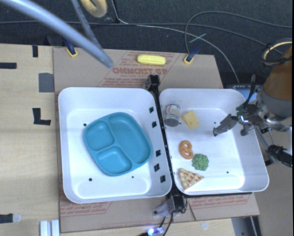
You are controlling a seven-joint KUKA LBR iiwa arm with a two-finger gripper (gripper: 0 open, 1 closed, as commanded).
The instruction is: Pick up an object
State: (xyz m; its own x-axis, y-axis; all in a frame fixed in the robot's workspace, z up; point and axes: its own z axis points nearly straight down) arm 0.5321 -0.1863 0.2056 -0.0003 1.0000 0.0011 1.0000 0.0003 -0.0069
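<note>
The right bin (pixel 245 181) holds a small metal can (pixel 172 115), a yellow cheese wedge (pixel 190 119), an orange pretzel (pixel 186 149), a green broccoli piece (pixel 200 161) and a pizza slice (pixel 189 178). My gripper (pixel 234 128) hangs over the right part of this bin, to the right of the cheese wedge and apart from every item. It is open, with nothing between its fingers. The arm's grey wrist (pixel 275 104) sits over the bin's right rim.
The left bin (pixel 71 181) carries a blue divided plate (pixel 117 142). A yellow corn-like toy (pixel 151 59) lies on the cardboard behind the bins. A grey pole (pixel 53 21) slants across the upper left. Cables run along the back.
</note>
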